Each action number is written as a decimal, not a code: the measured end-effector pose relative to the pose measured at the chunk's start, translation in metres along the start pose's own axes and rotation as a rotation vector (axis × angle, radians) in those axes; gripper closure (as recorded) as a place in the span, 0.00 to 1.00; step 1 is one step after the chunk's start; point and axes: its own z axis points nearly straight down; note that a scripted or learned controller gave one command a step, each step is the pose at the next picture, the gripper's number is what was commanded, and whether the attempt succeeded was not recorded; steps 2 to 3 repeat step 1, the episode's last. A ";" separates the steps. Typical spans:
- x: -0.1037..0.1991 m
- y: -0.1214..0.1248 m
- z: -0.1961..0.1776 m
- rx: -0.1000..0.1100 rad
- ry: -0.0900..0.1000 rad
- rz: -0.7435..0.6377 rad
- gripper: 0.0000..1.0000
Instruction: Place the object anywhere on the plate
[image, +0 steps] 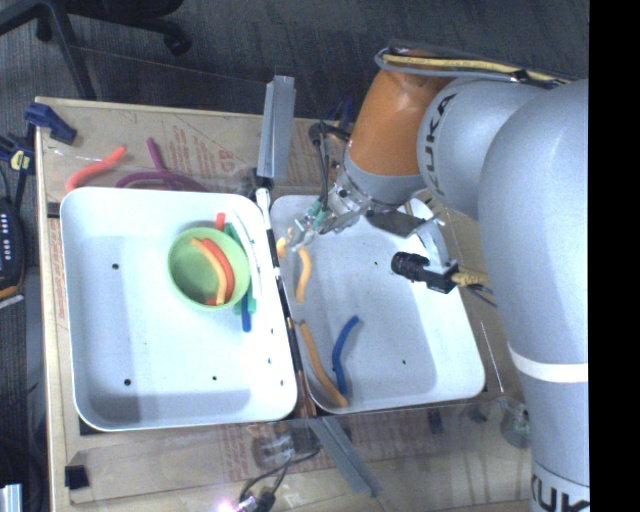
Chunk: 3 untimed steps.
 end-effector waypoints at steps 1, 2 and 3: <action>0.000 0.000 0.000 0.000 0.000 0.000 0.00; 0.000 0.000 0.000 0.000 0.000 0.000 0.00; 0.000 0.000 0.000 0.000 0.000 0.000 0.00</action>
